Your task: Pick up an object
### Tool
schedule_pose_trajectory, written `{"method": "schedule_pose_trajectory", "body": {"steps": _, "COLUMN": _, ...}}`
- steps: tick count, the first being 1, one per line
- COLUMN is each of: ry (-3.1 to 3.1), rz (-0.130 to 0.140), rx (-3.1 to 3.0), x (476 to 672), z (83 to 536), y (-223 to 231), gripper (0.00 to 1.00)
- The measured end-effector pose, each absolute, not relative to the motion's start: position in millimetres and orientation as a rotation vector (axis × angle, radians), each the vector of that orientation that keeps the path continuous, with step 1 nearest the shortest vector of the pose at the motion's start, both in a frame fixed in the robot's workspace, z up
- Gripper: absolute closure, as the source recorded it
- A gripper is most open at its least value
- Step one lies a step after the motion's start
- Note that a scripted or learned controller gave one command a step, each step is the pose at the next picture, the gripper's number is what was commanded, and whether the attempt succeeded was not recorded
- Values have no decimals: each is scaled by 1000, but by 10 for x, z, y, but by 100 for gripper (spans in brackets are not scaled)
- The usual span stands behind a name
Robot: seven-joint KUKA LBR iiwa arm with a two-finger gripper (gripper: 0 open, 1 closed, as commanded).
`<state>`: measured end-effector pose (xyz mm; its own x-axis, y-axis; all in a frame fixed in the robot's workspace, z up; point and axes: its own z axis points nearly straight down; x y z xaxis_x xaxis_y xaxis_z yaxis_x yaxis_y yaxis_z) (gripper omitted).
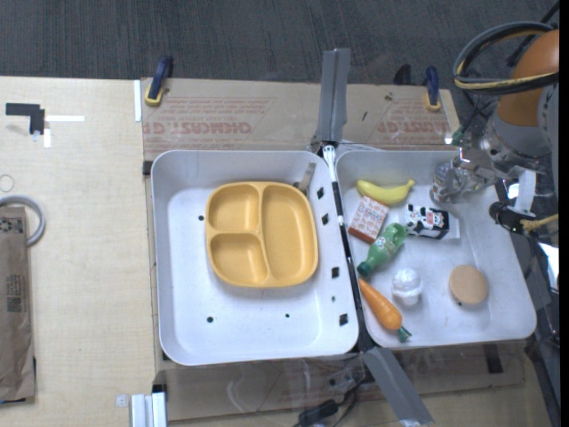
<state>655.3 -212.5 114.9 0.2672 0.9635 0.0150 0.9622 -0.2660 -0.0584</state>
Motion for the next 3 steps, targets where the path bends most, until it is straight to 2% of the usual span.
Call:
{"method": "schedule_pose_trajectory", "body": {"steps": 1, "ry": -2257, "rz": 2, "rx": -2190, "x": 6595, "z": 2355, "y": -2076, "gripper": 100}}
{"method": "schedule_pose_trajectory", "body": {"steps": 2, "ry": -2546, "rz": -3, "rx": -1858, "x": 6612, "z": 1427, "y": -2218, "gripper": 100}}
{"method": "schedule_pose_trajectory", "body": {"steps": 3, "ry": -2542, "rz": 0, "rx": -1851, "x": 6598, "z": 2268, "y": -1541, "gripper": 100}}
